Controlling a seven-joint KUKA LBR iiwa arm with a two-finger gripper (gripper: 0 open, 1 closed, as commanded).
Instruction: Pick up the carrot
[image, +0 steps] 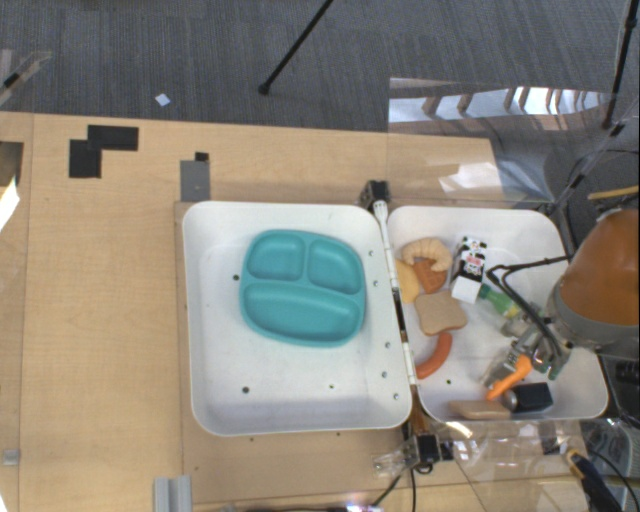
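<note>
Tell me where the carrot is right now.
The carrot lies in the right bin, near its front right corner, right at the gripper, with the red sausage to its left.

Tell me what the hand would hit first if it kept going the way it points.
Probably the carrot, right at the hand, which points toward the view's lower left; depth is unclear from this slant.

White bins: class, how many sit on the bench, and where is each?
2. The left bin holds a teal divided plate. The right bin holds the food items, including the carrot by the end effector.
</note>
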